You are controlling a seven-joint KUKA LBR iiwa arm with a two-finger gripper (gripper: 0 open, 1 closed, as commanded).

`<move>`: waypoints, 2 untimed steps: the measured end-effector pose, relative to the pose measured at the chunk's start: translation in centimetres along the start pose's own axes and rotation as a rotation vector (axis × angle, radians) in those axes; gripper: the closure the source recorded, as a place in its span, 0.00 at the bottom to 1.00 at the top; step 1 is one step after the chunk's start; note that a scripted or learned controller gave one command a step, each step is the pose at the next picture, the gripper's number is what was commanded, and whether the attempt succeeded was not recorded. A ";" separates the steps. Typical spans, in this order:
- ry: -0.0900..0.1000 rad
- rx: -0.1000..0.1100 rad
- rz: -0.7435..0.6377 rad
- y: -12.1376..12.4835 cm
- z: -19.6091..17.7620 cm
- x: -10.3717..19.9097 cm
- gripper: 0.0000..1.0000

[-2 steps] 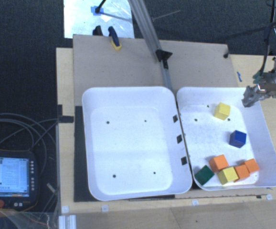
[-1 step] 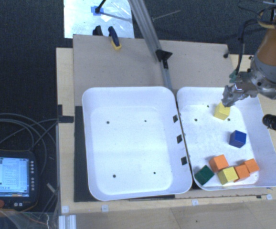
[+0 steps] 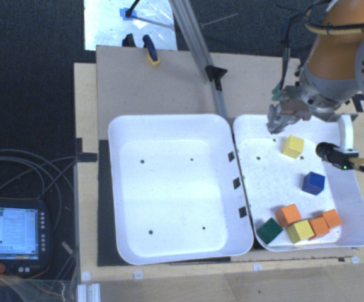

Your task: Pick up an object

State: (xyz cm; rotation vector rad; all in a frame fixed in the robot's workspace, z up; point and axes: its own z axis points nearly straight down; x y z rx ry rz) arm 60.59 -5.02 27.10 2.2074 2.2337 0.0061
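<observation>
The right bin [image 3: 352,197] holds several blocks. A yellow block [image 3: 292,146] lies near its far end, and a blue block [image 3: 313,183] sits toward the middle right. Along the near edge sit a green block [image 3: 269,230], an orange block [image 3: 288,214], a second yellow block [image 3: 300,230] and two more orange blocks [image 3: 325,222]. My gripper [image 3: 276,126] hangs over the bin's far left corner, just up and left of the far yellow block. Nothing shows between its fingertips.
The left bin [image 3: 122,168] lies beside the right one, joined by black clips [image 3: 236,182]. A grey pole [image 3: 194,36] slants over the bench behind the bins. A teach pendant [image 3: 15,234] with cables rests on the floor at the left.
</observation>
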 end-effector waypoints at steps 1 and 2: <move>0.001 0.002 0.001 0.0 0.8 5.9 1.00; 0.000 -0.001 0.000 1.2 0.3 11.8 1.00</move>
